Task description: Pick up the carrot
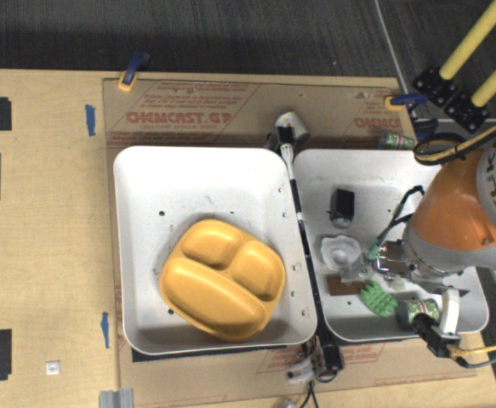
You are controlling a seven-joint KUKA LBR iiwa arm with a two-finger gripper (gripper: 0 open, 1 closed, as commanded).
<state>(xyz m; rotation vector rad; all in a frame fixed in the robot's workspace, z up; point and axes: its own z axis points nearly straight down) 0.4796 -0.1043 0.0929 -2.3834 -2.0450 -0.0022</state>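
Setting: robotics lab or test cell. Evidence: a plywood surface [43,228] is sitting over dark carpet [230,15]; a flattened printed cardboard sheet [188,109] is lying under two white bins [137,228] placed side by side; blue tape strips [90,119] and black tape corner marks [1,113] are marking positions on the wood; a blue and yellow clamp [131,70] is gripping the cardboard edge; cables [452,147] are trailing around a grey and orange industrial arm [464,219]; yellow padded poles [481,28] are standing at the upper right.
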